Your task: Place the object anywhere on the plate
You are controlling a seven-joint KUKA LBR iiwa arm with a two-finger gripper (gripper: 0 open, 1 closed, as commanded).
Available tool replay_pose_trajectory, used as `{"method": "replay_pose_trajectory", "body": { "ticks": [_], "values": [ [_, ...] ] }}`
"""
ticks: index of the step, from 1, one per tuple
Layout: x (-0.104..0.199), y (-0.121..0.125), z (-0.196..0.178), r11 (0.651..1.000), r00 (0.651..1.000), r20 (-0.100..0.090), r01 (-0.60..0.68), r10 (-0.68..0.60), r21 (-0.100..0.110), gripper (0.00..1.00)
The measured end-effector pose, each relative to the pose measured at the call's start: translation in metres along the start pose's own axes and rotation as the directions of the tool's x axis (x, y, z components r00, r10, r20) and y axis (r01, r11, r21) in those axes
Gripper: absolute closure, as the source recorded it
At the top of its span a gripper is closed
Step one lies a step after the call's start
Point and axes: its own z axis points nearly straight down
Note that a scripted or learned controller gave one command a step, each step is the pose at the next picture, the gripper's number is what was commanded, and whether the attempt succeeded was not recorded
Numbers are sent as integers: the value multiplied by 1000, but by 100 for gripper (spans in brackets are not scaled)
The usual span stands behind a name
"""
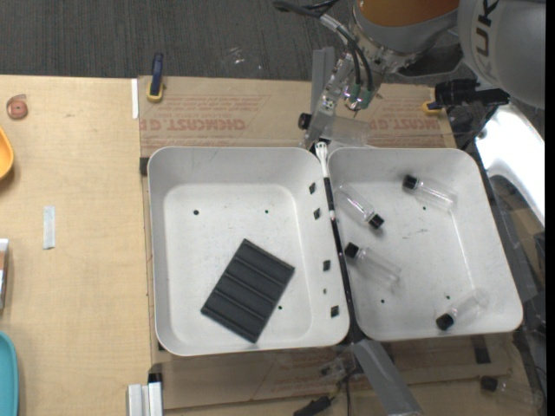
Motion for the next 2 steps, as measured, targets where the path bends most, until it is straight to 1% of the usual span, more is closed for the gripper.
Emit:
{"method": "replay_pose_trajectory", "body": {
  "ticks": [1, 2],
  "values": [
    [10, 27, -87, 973, 973, 1, 230, -230, -1, 100],
    [22, 77, -80, 878, 878, 0, 478, -478, -1, 100]
  ]
}}
